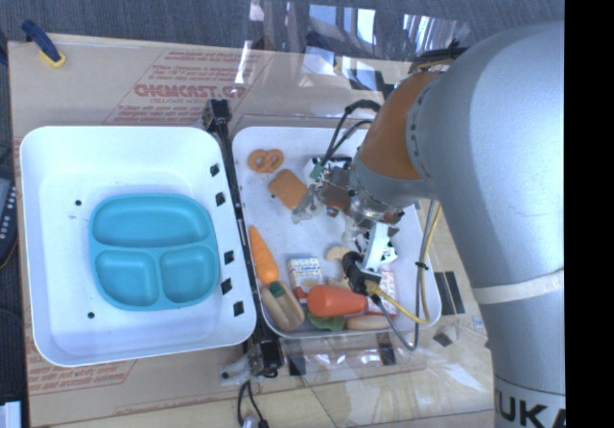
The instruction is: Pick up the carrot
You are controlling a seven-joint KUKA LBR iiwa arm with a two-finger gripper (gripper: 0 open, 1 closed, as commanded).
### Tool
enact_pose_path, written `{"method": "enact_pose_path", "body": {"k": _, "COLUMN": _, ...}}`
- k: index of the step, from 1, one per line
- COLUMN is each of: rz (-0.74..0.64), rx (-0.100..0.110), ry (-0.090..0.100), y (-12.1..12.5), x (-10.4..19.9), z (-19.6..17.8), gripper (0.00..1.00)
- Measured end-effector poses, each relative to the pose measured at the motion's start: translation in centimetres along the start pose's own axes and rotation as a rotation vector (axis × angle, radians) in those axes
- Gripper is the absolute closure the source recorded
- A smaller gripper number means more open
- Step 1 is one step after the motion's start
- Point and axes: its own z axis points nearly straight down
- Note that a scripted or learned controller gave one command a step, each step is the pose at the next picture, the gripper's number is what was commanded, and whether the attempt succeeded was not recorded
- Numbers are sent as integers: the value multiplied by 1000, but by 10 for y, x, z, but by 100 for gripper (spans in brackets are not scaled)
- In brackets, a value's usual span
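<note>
Gripper point(309, 203) low over upper part of right bin point(430, 306); finger state cannot be told. Just up-left of gripper: brown toast piece point(286, 188) and pretzel point(265, 160). Down-left of gripper, apart from it: carrot point(263, 258) along bin's left wall. Far left: blue tray point(153, 250) in left bin point(38, 253).

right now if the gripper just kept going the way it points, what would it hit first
The gripper points toward the view's left, its tip beside the brown toast-like piece in the right bin. That piece would likely come first; depth is unclear. The carrot lies lower, off that line.
</note>
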Motion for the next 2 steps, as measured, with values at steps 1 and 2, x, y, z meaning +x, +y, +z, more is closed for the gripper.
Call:
{"method": "enact_pose_path", "body": {"k": 1, "rz": 82, "rx": 6, "ry": 0, "y": 43, "x": 35, "z": 25, "gripper": 0}}
{"method": "enact_pose_path", "body": {"k": 2, "rz": -54, "rx": -6, "ry": 4, "y": 57, "x": 79, "z": -92, "gripper": 0}}
